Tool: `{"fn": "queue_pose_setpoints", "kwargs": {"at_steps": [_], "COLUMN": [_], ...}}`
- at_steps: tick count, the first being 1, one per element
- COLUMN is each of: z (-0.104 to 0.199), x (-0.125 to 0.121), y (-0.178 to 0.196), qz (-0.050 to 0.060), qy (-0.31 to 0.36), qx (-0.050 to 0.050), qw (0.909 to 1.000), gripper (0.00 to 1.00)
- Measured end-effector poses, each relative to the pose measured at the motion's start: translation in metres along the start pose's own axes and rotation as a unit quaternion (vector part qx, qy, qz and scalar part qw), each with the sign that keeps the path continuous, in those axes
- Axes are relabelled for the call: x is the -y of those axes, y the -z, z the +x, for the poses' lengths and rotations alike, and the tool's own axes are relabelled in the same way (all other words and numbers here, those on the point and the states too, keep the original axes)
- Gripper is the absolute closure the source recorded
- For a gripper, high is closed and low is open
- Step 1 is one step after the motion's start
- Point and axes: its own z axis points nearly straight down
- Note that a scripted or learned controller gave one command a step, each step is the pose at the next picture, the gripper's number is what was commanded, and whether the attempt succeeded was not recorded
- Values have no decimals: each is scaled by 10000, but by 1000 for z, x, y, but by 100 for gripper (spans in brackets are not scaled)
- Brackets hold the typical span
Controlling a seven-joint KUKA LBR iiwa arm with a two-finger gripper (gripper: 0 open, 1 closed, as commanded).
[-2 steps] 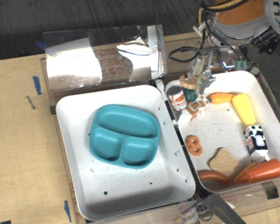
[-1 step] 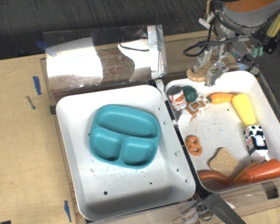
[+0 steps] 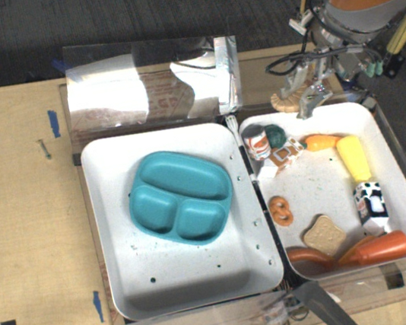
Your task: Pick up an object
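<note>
Grey arm is seen at upper right, claw (image 3: 314,97) poised over the right bin's (image 3: 400,163) far rim; whether it is open cannot be told, and nothing is visibly held. Approach step is judged. Yellow piece (image 3: 353,157) lies nearby in that bin; descent and alignment are called for next.

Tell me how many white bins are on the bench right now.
2. The left bin holds a teal divided tray. The right bin sits against it and holds the small toy foods, with the hand above its far edge. Nothing suggests a hidden third.
</note>
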Motion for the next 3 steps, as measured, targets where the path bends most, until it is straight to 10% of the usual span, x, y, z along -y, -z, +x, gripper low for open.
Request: {"fn": "queue_pose_setpoints", "kwargs": {"at_steps": [1,2,3], "z": [-7,62,9], "x": [-41,-63,-88], "y": [-6,-6,-28], "qz": [-29,-27,-38], "qy": [354,613,647], "qx": [-83,-88,-87], "qw": [9993,9981,9979], "gripper": [100,100,100]}}
